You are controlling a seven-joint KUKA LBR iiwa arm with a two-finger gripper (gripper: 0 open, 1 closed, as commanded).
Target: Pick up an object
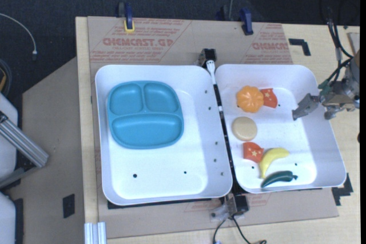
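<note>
Hovering at three o'clock over the right shallow white bin, the gripper has fingers spread, pinching nothing. The round orange fruit sits well apart at its nine o'clock.

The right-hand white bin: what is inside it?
Inside the right bin lie an orange, two red pieces, a beige disc, a banana and a green pepper. The banana partly covers one red piece.
</note>
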